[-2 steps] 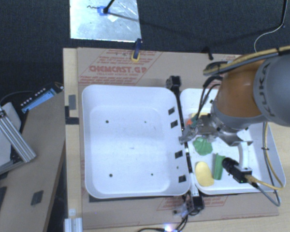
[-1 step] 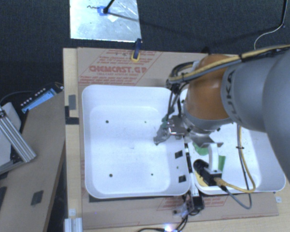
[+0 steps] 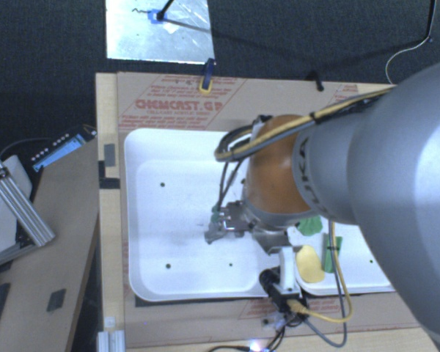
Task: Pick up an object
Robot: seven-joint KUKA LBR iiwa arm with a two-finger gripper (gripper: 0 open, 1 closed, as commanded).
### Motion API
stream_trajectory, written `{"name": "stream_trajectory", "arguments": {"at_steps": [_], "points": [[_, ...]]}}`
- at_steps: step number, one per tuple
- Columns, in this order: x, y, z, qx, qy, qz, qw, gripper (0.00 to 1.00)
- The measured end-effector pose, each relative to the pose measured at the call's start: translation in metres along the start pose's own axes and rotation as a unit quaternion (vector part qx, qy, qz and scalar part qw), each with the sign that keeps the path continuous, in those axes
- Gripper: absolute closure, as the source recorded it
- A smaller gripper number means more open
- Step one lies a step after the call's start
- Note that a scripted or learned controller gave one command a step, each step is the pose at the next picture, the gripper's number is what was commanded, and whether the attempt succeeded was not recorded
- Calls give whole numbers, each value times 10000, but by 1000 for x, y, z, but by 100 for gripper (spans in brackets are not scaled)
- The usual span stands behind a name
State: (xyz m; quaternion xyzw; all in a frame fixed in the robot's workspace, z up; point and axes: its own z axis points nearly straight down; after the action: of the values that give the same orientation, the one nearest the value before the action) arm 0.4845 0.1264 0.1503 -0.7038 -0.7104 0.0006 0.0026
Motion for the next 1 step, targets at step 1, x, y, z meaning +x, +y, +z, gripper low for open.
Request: {"name": "stream_trajectory", "arguments": {"at_steps": [1], "points": [[-4,3,-12,-30,-8,35,10000,100]]}}
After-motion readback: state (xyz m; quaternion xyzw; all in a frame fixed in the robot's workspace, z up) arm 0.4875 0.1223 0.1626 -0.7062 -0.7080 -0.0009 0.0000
